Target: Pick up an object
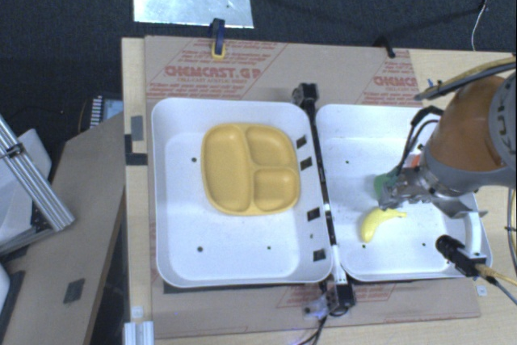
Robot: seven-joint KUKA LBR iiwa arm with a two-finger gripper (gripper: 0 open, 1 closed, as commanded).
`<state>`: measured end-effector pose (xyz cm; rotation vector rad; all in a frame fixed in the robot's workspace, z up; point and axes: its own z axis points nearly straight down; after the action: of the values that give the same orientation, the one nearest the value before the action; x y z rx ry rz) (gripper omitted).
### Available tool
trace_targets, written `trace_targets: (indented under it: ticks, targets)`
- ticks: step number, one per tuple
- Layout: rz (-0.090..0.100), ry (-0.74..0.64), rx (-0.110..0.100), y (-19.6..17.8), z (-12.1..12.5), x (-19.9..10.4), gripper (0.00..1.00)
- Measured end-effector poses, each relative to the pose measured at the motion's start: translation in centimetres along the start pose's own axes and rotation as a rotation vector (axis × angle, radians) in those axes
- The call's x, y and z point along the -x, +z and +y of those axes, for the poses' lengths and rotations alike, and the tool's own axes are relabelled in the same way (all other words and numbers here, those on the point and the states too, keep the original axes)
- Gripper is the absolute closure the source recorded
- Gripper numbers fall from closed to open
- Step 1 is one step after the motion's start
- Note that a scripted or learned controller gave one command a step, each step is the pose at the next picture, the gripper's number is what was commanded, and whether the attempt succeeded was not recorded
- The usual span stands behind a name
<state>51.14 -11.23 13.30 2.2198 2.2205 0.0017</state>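
The gripper [397, 194] hung just at twelve o'clock of the yellow banana [376, 222] in the right bin [355, 141], seemingly lined up to grab it, its grip state impossible to tell.

The arm [477, 133] hides most of a green object [381, 183].

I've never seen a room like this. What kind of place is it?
Probably a robot lab. A grey arm with an orange band reaches over two shallow white bins on a bench, one holding a yellow divided plastic plate, the other a yellow banana.
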Motion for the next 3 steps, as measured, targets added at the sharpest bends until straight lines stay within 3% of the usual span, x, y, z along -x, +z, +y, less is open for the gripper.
trace_targets:
  ticks: [2,3]
  targets:
    - [-0.001,-0.004,0.006,-12.0,0.1,-0.8,1.0]
    - [0.0,-0.004,0.002,-14.5,0.3,-0.8,1.0]
